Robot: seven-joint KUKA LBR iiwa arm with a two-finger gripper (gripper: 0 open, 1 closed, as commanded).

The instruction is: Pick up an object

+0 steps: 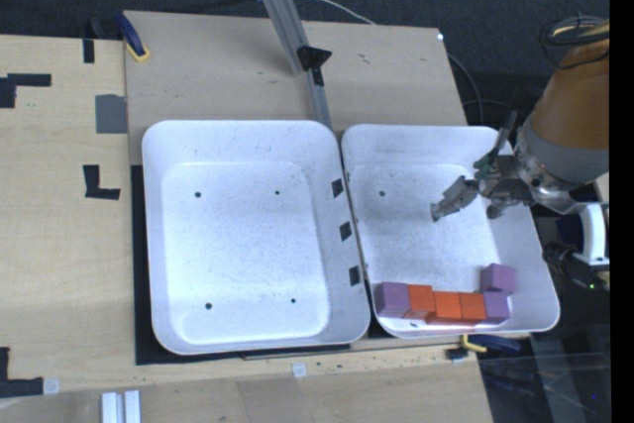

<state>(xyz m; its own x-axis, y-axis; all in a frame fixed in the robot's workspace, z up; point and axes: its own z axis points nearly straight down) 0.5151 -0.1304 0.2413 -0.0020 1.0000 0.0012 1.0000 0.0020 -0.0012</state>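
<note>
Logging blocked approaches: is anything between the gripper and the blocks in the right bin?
Nothing visible. The two-finger gripper hangs over bare white floor of the shallow right bin. The row of purple and orange blocks lies along the near wall, with only open bin floor between them.

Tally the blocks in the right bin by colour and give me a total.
Purple blocks: 3, one at the left end of the row, one at the right end, one just above it.
Orange blocks: 3, in the middle of the row.
Total: 6
</note>
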